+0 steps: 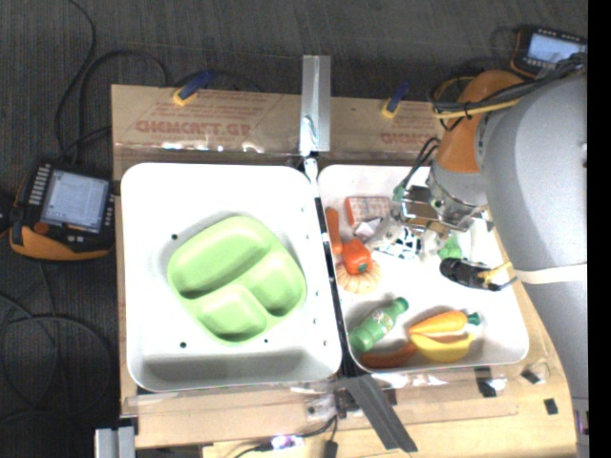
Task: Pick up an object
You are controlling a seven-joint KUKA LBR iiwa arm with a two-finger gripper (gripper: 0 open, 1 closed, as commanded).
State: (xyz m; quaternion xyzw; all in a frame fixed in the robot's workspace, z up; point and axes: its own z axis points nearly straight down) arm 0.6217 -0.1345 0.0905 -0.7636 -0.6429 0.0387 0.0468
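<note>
My gripper (412,219) hangs low over the back of the right bin (511,346), coming in from the right under the grey arm. Just below it lies a small white piece with black spots (405,245). A pale box with a red print (364,209) sits to its left. An orange pumpkin-like toy (357,260) rests by the bin's left wall, with a slim orange stick (332,227) behind it. A small green item (450,248) peeks out under the wrist. Nothing shows between the fingers.
Near the front of the right bin lie a green bottle (376,322), a yellow and orange toy (441,334) and a brown sausage shape (387,357). The left bin (143,256) holds a green divided plate (237,277). A metal post (316,103) stands behind the bins.
</note>
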